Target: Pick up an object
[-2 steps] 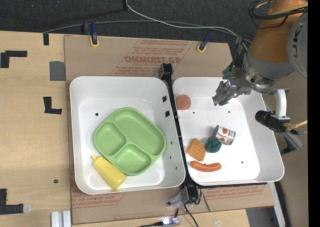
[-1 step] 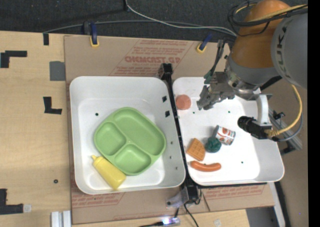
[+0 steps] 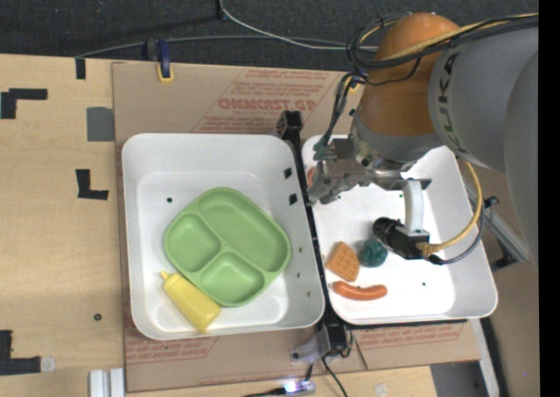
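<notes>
In the right bin (image 3: 455, 299) lie an orange waffle piece (image 3: 343, 261), a small teal object (image 3: 374, 253) touching its right side, and a red sausage (image 3: 359, 291) near the front wall. My gripper (image 3: 325, 184) hangs over the bin's left side, close to the divider, above and behind the waffle. The wrist and its orange band (image 3: 411, 45) cover much of the bin's back. Nothing can be seen in the gripper.
The left bin (image 3: 140, 168) holds a green divided plate (image 3: 227, 245) and a yellow squeeze bottle (image 3: 188, 301) at its front left. A black and white fitting with a yellow cable (image 3: 404, 233) hangs from the wrist, just right of the teal object.
</notes>
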Robot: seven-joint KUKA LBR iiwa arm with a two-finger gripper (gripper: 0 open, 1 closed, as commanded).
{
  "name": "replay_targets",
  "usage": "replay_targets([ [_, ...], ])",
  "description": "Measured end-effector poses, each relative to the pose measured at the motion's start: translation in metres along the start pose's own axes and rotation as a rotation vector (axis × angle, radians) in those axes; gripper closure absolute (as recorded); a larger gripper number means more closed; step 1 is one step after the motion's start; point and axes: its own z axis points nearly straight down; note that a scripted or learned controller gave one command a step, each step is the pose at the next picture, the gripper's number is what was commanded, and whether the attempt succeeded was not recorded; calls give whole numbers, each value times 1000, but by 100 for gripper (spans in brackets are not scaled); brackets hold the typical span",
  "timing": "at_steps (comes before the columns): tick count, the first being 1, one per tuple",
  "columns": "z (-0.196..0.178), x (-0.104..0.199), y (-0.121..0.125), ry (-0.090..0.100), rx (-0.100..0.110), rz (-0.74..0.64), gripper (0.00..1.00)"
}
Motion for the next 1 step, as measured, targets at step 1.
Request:
replay_targets([
  [1, 17, 53, -11, 0, 1, 0, 100],
])
